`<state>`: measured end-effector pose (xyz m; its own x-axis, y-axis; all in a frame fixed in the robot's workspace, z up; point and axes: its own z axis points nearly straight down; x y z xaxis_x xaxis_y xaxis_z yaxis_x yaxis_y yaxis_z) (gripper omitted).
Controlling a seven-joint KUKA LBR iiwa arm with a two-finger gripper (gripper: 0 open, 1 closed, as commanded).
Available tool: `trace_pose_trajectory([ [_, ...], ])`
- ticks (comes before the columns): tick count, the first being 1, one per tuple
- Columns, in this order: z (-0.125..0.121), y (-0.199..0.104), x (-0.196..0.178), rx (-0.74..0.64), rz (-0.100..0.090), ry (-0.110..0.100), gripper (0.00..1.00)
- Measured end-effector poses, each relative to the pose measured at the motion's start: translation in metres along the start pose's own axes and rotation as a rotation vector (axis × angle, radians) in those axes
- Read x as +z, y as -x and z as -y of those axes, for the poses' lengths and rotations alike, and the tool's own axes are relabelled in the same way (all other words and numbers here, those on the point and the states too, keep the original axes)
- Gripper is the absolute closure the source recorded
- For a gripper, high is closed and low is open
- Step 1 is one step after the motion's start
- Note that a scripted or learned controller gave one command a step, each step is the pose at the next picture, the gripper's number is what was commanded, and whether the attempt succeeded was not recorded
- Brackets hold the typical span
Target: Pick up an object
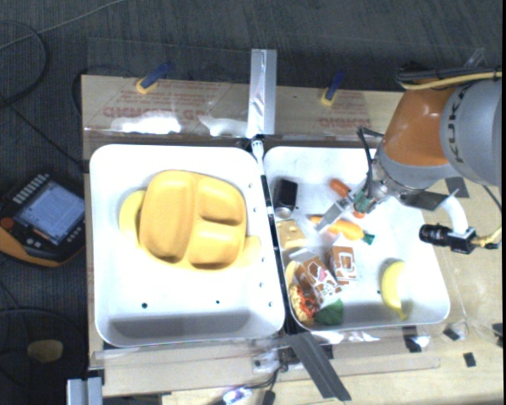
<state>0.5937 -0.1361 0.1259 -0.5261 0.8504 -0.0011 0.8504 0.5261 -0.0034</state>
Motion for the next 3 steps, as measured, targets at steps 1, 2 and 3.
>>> trace_pose_trajectory([
  [1, -0.024, -0.011, 0.017, -0.085, 0.0, 0.001, 0.0],
  [2, -0.025, -0.012, 0.009, -0.083, -0.004, 0.003, 1.0],
  [3, -0.035, 0.008, 0.034, 0.009, 0.003, 0.013, 1.0],
])
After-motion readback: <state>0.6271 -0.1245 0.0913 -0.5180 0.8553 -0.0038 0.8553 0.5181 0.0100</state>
